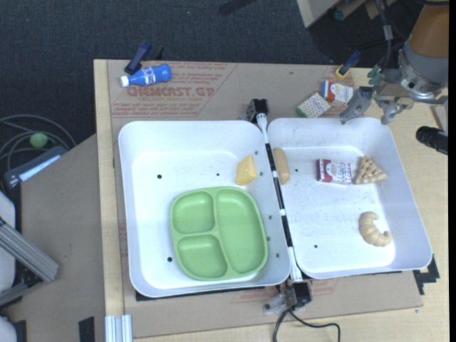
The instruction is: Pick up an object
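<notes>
My gripper [372, 110] hangs open over the far rim of the right bin [399, 258], its two fingers spread with nothing between them. Inside that bin lie a red and white packet [334, 171], a waffle-patterned wedge [369, 169] next to it, a croissant [374, 229] nearer the front, and a tan bread roll [281, 164] against the left wall. The left bin [142, 155] holds a green divided plate [216, 231] and a yellow cheese wedge [246, 170] by its right wall.
A blue and white bottle [146, 75] lies on the bench at the back left. Small cartons [324, 98] sit just behind the right bin, left of the gripper. Black clips [258, 109] join the bins along the middle seam.
</notes>
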`<state>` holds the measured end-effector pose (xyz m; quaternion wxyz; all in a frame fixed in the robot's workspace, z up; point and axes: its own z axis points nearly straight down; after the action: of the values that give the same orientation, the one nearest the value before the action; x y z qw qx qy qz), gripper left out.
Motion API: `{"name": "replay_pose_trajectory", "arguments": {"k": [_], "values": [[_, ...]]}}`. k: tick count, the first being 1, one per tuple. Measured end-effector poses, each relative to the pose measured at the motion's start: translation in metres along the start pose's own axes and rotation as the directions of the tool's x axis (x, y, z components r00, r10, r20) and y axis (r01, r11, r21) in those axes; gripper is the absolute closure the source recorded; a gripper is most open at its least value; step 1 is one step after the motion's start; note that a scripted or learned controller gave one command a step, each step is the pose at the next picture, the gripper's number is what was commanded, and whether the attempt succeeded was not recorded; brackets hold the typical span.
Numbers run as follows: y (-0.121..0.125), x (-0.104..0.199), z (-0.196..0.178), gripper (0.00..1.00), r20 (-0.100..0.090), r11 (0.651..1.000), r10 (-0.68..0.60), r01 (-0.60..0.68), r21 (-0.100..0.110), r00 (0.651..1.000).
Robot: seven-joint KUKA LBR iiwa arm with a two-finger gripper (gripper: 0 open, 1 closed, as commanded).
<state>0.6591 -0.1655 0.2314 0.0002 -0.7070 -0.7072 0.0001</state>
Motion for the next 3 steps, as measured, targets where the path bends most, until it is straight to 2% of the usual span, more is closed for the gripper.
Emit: {"name": "replay_pose_trajectory", "arguments": {"k": [1, 2, 3], "values": [[-0.052, 0.026, 0.116, 0.0, 0.0, 1.0, 0.0, 0.0, 0.002, 1.0], [-0.051, 0.026, 0.105, 1.0, 0.001, 1.0, 0.001, -0.001, -0.002, 1.0], [-0.051, 0.026, 0.105, 0.0, 0.001, 1.0, 0.001, -0.001, -0.002, 1.0]]}}
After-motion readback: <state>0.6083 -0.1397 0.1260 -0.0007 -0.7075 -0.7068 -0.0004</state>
